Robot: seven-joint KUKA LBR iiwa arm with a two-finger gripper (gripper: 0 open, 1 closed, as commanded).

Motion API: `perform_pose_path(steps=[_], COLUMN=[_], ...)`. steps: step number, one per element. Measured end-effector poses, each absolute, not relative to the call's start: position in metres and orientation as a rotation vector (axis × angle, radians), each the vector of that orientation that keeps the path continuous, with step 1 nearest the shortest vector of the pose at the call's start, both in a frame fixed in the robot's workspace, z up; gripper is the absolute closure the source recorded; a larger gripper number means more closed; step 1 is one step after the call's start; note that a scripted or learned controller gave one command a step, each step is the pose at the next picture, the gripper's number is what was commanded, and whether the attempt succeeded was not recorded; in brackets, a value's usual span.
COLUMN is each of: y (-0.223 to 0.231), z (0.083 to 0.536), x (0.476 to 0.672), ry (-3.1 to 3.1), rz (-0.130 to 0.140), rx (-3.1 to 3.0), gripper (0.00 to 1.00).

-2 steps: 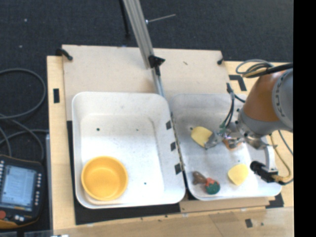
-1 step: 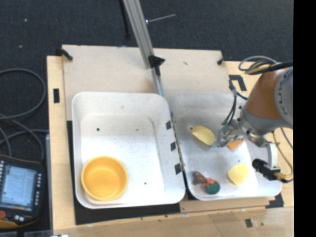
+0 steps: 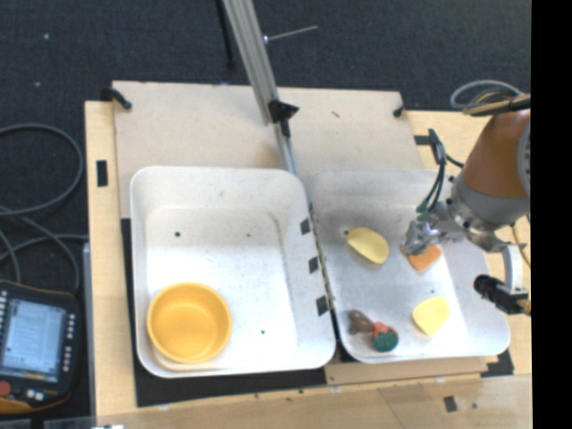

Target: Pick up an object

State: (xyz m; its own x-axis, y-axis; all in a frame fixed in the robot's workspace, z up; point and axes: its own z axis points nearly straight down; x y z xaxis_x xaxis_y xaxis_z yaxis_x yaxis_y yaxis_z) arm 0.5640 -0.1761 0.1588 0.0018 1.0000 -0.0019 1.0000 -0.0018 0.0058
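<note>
over the right bin (image 3: 465, 333), the pincer (image 3: 418, 242) sits on an orange piece (image 3: 426, 257); its grip state can't be told.

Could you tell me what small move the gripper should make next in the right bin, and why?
Probably a short descent straight down onto the small orange wedge-shaped object. The two-finger gripper sits right above that piece's upper left edge in the right white bin, and nothing shows between its fingers yet. The pale yellow oval piece lies apart to the left, so going down looks unobstructed.
</note>
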Motion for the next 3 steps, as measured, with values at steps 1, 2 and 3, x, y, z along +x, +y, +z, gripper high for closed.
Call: perform_pose_path(steps=[1, 2, 3], y=[-0.172, -0.184, -0.141], z=[0.209, 0.266, 0.258], x=[0.558, 0.56, 0.556], ry=[2.22, 2.219, 2.226], rz=[0.006, 0.005, 0.001], rx=[2.213, 2.212, 2.215], gripper=[1.0, 1.0, 1.0])
